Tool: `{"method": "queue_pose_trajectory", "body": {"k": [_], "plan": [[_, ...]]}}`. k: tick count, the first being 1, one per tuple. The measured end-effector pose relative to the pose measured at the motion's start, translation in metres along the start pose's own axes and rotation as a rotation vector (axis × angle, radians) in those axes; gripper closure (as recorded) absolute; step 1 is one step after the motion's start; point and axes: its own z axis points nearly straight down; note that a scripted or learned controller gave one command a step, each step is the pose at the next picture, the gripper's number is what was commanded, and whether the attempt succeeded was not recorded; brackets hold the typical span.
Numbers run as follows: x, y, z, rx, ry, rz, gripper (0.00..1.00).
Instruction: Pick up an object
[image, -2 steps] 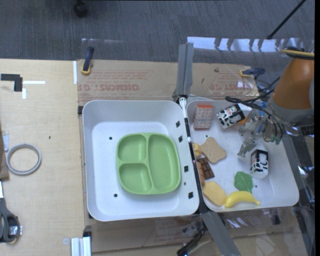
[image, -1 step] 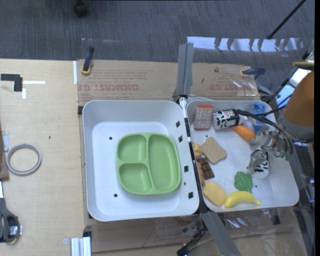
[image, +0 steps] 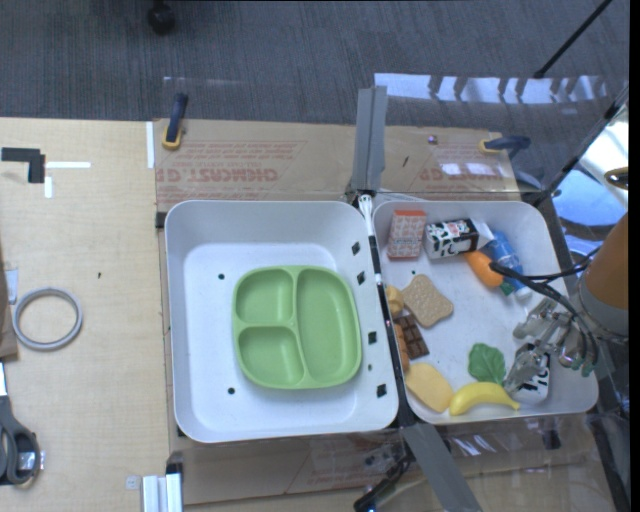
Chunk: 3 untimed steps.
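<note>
My gripper (image: 528, 352) hangs low over the right bin (image: 560, 240), near its front right corner. Right under it lies a small black-and-white object (image: 537, 384), partly covered by the gripper. Whether the two touch is not visible. A green leaf (image: 487, 360) and a yellow banana (image: 482, 400) lie just left of the gripper. Further left are a yellow wedge (image: 427, 385), a chocolate bar (image: 408, 336) and a slice of toast (image: 428, 300).
At the back of the right bin lie a pink box (image: 407, 233), a cow-patterned carton (image: 452, 238), a blue bottle (image: 505, 253) and an orange carrot (image: 483, 268). The left bin (image: 190, 300) holds a green divided plate (image: 298, 327). A black cable (image: 545, 270) crosses the right bin.
</note>
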Motion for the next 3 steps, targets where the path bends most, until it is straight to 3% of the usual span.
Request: {"method": "queue_pose_trajectory", "body": {"k": [2,3], "plan": [[-0.125,0.104,-0.001,-0.001,-0.004,0.296,0.00],[-0.086,0.061,0.000,-0.005,0.002,0.360,0.00]]}}
